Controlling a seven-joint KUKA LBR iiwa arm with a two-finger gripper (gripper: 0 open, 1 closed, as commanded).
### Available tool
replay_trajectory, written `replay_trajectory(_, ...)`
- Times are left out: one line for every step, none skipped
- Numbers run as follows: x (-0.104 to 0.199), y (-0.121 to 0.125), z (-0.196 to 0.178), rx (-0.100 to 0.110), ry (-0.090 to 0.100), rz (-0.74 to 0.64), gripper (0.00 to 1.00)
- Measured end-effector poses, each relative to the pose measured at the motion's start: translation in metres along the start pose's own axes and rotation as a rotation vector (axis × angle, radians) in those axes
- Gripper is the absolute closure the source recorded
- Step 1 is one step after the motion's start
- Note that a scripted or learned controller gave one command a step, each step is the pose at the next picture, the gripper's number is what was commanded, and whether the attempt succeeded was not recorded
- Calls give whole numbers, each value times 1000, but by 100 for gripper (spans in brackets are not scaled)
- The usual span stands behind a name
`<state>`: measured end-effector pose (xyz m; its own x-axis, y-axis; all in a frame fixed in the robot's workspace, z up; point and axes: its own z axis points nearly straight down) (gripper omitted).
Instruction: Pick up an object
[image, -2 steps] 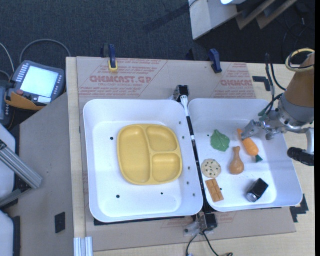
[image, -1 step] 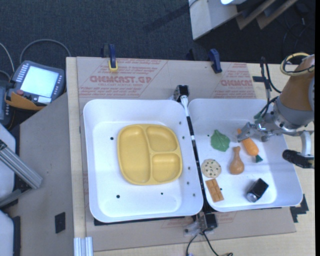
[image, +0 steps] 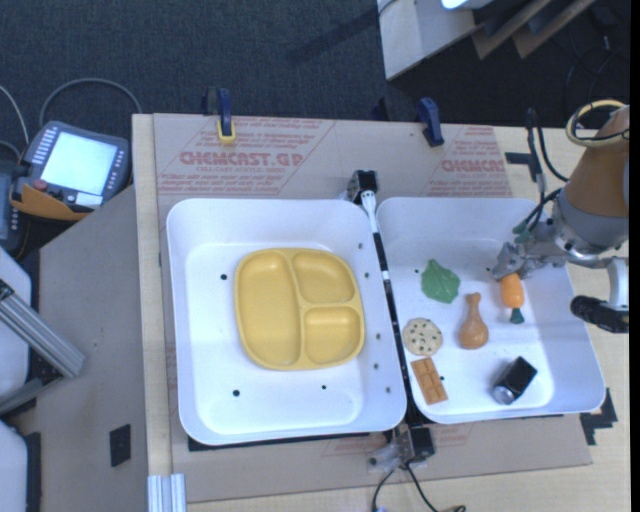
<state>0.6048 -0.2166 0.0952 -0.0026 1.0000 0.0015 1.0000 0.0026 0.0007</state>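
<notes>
A toy carrot is seen lying in the right bin, just beside the gripper lowered over that bin's far right side; whether the gripper is open or closed cannot be told. A green leafy piece, a drumstick, a cookie, a cracker and a small black object are scattered in the same bin. A yellow divided plate is set in the left bin.

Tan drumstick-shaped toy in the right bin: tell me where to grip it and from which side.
Grip the tan drumstick-shaped toy on its narrow neck, coming straight down from above. It lies flat with the thin end toward the back and the bulbous end toward the front; closing across the neck probably works best, since bare floor shows on both sides.
</notes>
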Motion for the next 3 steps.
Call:
replay_trajectory(-4,0,-44,-5,-5,3,100)
replay_trajectory(0,0,-107,-7,-5,1,100)
replay_trajectory(0,1,-120,-3,-4,2,100)
